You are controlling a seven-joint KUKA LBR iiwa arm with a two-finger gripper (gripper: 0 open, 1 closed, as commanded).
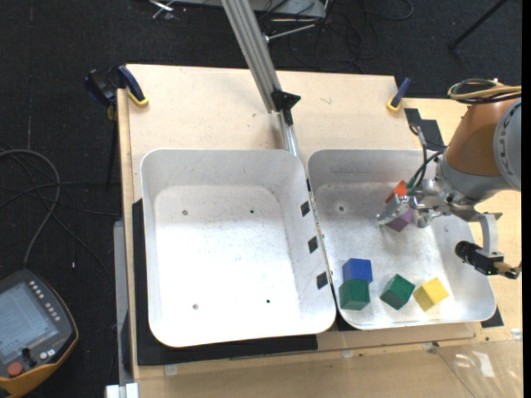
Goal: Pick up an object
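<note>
My gripper (404, 212) is low in the right bin (365, 168), near its middle, at the end of the grey and orange arm (481, 148) reaching in from the right. A small purple block (401, 220) shows right at the gripper's tip, partly hidden by it. A small orange-red piece (401, 190) sits just above it, against the gripper. Along the bin's front lie a blue block (358, 269), a dark green block (354, 293), a green block (397, 291) and a yellow block (431, 293).
The left bin (166, 181) stands beside the right one, sharing a raised wall with black markers (313, 243). A slanted metal pole (253, 44) comes down to the bins' back junction. Clamps sit at the bench's back corners.
</note>
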